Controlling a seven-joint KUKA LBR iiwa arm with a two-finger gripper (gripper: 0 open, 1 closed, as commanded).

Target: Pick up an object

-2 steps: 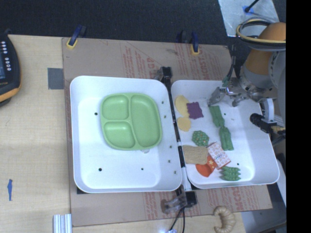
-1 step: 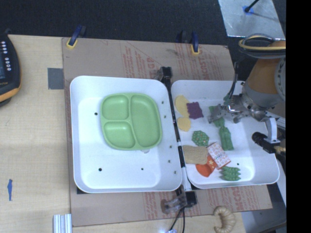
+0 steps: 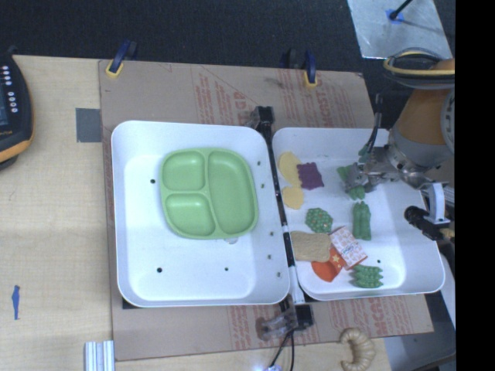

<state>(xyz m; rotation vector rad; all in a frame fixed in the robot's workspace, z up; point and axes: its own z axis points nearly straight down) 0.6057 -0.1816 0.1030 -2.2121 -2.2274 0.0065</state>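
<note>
The claw (image 3: 358, 178) is seen low in the right bin (image 3: 402, 280), at a small green piece (image 3: 356, 192) lying just above a long green toy vegetable (image 3: 361, 221). Whether the claw is closed on anything cannot be told. A green divided plate (image 3: 209, 192) is set in the left bin (image 3: 135, 269).

The grey arm reaches in from the right, its claw (image 3: 357, 178) pointed down low.
</note>
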